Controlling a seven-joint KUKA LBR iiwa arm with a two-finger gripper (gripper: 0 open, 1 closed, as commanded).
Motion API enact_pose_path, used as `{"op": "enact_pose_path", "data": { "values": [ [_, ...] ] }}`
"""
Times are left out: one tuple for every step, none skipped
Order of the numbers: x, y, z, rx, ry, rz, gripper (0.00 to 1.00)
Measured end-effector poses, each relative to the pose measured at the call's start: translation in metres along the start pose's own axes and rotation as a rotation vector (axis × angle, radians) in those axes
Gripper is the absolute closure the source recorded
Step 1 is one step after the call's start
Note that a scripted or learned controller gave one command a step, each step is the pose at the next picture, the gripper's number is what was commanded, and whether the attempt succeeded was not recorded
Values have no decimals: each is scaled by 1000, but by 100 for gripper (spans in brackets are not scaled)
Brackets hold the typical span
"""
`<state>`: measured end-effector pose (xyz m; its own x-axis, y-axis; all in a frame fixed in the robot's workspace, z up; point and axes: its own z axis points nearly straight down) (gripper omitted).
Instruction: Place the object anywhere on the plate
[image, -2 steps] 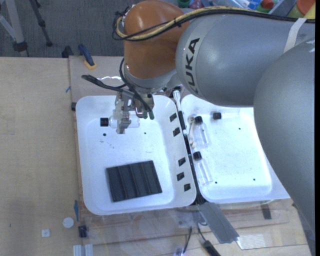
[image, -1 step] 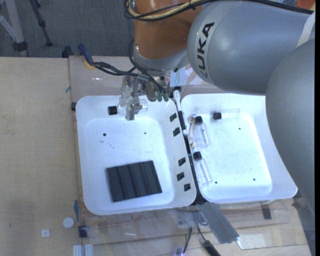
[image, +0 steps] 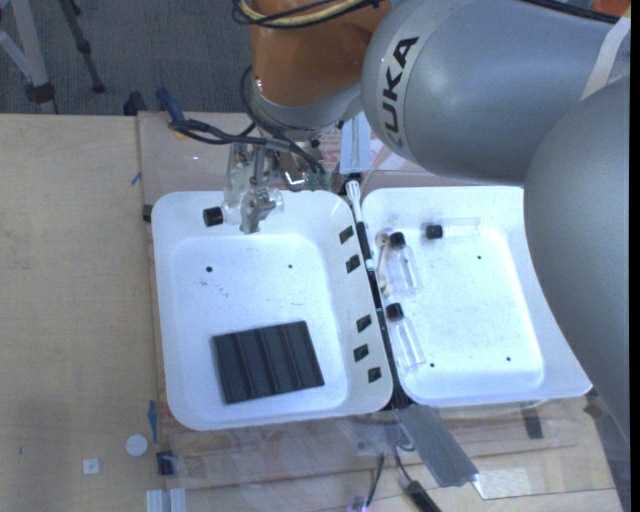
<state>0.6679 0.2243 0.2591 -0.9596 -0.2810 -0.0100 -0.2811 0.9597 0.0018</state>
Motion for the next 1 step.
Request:
{"op": "enact_pose_path", "data": {
  "values": [
    [3,-6,17,1,7,-39,100]
  ]
}}
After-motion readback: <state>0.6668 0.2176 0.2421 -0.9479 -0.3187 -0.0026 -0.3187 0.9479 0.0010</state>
